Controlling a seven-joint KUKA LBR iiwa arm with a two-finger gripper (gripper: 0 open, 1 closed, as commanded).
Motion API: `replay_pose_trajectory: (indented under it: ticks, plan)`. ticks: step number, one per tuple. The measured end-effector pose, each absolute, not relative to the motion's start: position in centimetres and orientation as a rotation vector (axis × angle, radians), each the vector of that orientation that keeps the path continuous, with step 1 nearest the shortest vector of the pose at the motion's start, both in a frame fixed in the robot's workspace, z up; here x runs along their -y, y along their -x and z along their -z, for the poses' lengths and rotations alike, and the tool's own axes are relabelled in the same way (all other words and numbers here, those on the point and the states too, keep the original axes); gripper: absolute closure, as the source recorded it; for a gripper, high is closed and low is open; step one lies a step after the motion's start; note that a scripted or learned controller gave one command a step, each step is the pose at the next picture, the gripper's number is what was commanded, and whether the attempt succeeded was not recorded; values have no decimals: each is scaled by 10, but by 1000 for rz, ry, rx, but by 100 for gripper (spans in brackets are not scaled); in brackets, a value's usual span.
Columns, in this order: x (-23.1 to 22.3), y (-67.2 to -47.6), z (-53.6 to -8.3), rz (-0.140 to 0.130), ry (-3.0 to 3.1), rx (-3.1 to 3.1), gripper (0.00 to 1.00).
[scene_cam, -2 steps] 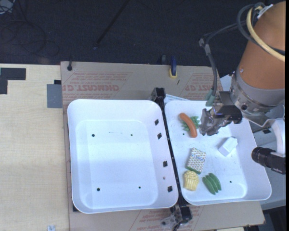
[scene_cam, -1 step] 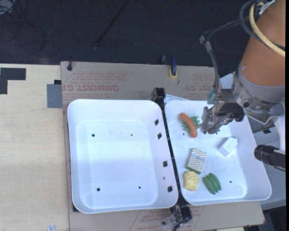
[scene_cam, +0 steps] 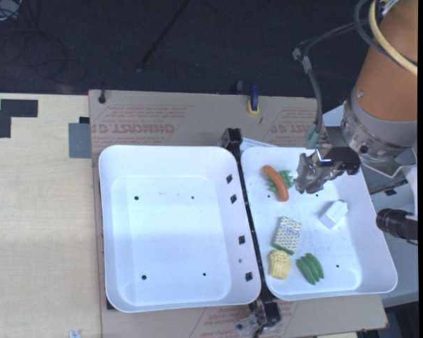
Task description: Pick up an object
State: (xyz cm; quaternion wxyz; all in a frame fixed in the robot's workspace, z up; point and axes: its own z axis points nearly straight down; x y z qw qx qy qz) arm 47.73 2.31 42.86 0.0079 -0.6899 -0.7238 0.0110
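End effector [scene_cam: 311,174] is hanging over the upper part of the right bin [scene_cam: 381,273], just to the right of the toy carrot [scene_cam: 276,182], and honestly I can't tell how wide it's set or whether anything is in it, it's just a dark clump of metal from this angle. Going left to right: the left bin [scene_cam: 113,189] has nothing to grab, so everything pickable lives in the right one. Carrot is up top, orange with a green leafy end pointing toward the end effector. Below it there's a patterned little packet [scene_cam: 287,233], then a yellow corn piece [scene_cam: 280,263] touching or nearly touching the packet's lower edge, then green pea pods [scene_cam: 310,267] just beside the corn. A white block [scene_cam: 333,214] sits apart on the right, hard to see against the white floor. My guess is the carrot is the target since it's closest. To do it well I'd centre over the orange body, not the leaves, and close across its narrow width. It's round so it could roll out if the grip lands off centre. Corn and packet look crowded, so I'd skip those.
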Motion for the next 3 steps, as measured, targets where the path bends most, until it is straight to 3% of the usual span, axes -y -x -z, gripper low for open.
replay_pose_trajectory:
  ticks: [3]
  plan:
    - [-25,-479,-456,-44,2121,2288,100]
